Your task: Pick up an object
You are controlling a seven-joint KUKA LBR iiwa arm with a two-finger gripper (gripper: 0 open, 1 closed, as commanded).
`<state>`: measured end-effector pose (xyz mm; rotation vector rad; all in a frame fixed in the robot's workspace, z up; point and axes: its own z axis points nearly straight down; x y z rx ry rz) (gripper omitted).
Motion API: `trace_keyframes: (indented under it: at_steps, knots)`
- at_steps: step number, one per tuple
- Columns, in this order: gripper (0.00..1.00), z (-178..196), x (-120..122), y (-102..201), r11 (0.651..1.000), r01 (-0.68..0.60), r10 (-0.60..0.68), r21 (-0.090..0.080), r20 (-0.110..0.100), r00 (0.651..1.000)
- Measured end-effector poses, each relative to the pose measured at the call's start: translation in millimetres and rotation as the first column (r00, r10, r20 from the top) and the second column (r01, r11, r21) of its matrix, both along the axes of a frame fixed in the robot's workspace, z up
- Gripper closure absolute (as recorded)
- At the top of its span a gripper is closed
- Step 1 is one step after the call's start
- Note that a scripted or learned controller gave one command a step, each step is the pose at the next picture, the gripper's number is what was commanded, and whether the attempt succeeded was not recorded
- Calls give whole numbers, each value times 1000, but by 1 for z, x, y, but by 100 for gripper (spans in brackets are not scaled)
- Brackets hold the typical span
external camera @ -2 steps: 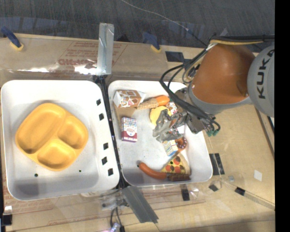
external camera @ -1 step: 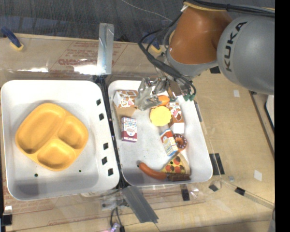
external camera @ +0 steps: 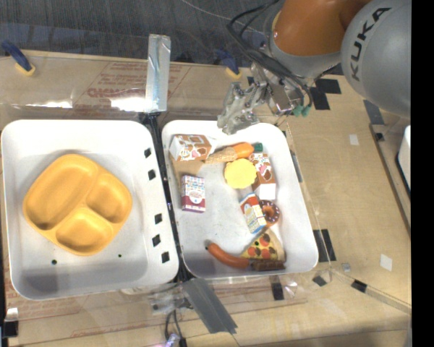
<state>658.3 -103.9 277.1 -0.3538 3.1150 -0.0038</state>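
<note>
Over the far rim of the right-hand shallow white bin [external camera: 304,215] hangs the grey two-finger gripper [external camera: 235,118], fingertips pointing down at the bin's far-left corner. Nothing sits between the fingers; whether they are spread or pressed together cannot be told from this angle.

Right bin contents: small printed carton [external camera: 189,149] at far-left corner; orange toy carrot [external camera: 235,151] just beside it along the far edge; round yellow disc [external camera: 239,173] near centre; small red-and-white box [external camera: 194,193] by the left wall; toy pizza slice [external camera: 265,248] at near-right corner, touching a long reddish sausage [external camera: 226,256] along the near edge. None is lifted.

Left white bin [external camera: 14,266]: yellow three-compartment plastic tray [external camera: 78,203], lying flat, toward the left wall.
</note>
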Motion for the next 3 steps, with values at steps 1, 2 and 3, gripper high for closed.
trace_keyframes:
  at_steps: [1,2,3]
  knots:
    - [100,10,1,2,1000,-2,2,0,1,1000]
    - [100,-37,-7,-111,990,-141,141,0,-9,990]
    - [100,3,0,-67,1000,12,-12,0,-1,1000]
